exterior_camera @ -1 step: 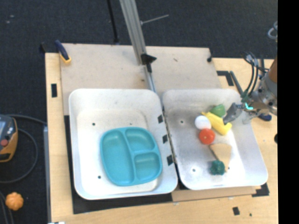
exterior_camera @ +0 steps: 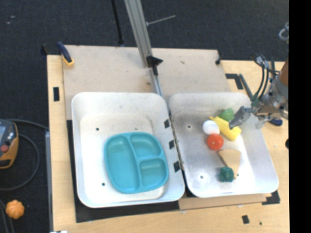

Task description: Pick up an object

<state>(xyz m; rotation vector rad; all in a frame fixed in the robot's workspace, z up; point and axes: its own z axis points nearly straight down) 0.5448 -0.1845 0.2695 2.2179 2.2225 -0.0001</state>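
Right bin (exterior_camera: 252, 178), toward its far right corner: yellow block (exterior_camera: 228, 128), long and tilted, touching a white ball (exterior_camera: 210, 126) and a green piece (exterior_camera: 226, 114). Gripper (exterior_camera: 238, 118) right at the block's upper end; open or closed, cannot tell. Left bin (exterior_camera: 82, 106): teal divided plate (exterior_camera: 136, 161).

turquoise tray (exterior_camera: 136, 169), white bins (exterior_camera: 85, 113), red ball (exterior_camera: 215, 141), yellow block (exterior_camera: 226, 127)

Arm (exterior_camera: 278, 89) gets chopped off by the right edge, and the hand (exterior_camera: 238, 119) is too blurry to read over the yellow toy (exterior_camera: 226, 128).
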